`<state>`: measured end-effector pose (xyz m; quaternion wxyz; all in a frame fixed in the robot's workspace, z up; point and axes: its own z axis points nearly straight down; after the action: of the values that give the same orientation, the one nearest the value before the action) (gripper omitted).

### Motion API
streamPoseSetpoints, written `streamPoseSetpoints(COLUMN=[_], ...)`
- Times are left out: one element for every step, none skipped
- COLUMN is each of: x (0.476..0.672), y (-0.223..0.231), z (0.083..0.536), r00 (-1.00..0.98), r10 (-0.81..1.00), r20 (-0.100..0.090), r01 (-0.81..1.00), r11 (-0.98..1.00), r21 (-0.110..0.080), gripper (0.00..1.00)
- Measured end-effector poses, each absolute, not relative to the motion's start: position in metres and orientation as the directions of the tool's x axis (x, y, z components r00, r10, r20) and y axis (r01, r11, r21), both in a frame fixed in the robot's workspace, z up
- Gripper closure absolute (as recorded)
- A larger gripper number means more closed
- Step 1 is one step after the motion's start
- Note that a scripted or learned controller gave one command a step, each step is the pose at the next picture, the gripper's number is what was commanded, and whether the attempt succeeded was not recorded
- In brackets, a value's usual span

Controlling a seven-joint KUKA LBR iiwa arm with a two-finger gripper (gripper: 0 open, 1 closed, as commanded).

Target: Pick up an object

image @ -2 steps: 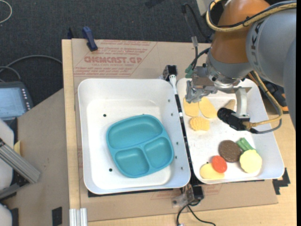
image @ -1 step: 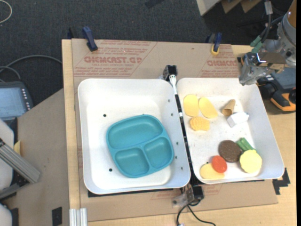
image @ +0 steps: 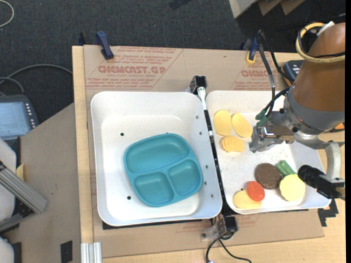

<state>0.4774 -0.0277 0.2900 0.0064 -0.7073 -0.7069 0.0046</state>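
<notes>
The left bin (image: 104, 163) holds a teal divided plate (image: 162, 169). In the right bin (image: 241, 98), three yellow pieces (image: 232, 124) lie just left of the gripper (image: 260, 141). Whether the gripper is released or clenched cannot be told. Nearer, a brown cookie (image: 268, 175), a red piece (image: 255, 190) and a yellow ball (image: 292, 188) lie apart from it.

The arm (image: 318, 100) is a thick grey cylinder with 1 glossy orange band above the wrist. Black cables run along it. Its gripper (image: 262, 138) is bare grey metal.
</notes>
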Motion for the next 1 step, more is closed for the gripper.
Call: streamPoseSetpoints(x=[0.4813], y=[-0.0295], z=[0.2957], r00=[0.001], r10=[1.0], r20=[0.0], r01=[1.0], r11=[-0.001], r21=[0.0], gripper=[0.0])
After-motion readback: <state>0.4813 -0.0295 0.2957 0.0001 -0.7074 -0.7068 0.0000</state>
